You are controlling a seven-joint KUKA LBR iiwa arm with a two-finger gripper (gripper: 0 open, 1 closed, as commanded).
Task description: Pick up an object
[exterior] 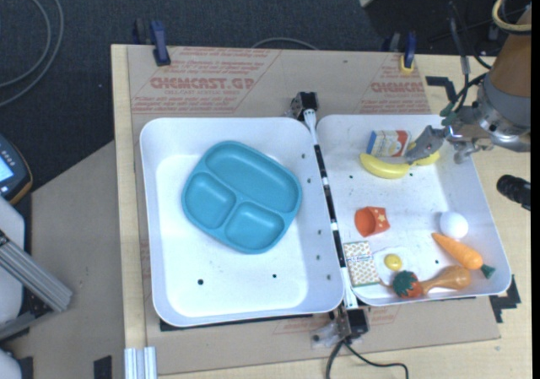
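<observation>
I've got the blue plate alone in the left bin, so the pickings are all right of it. My gripper hangs at the banana, far right of the plate; I can't tell its grip, and nothing's lifted yet.

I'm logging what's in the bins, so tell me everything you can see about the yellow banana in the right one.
The banana is a small, smooth, glossy yellow piece that looks like plastic toy food. It lies flat, curving upward at both ends, in the far part of the right bin. A small red and white carton sits right behind it, and the gripper hangs by its right end.
</observation>
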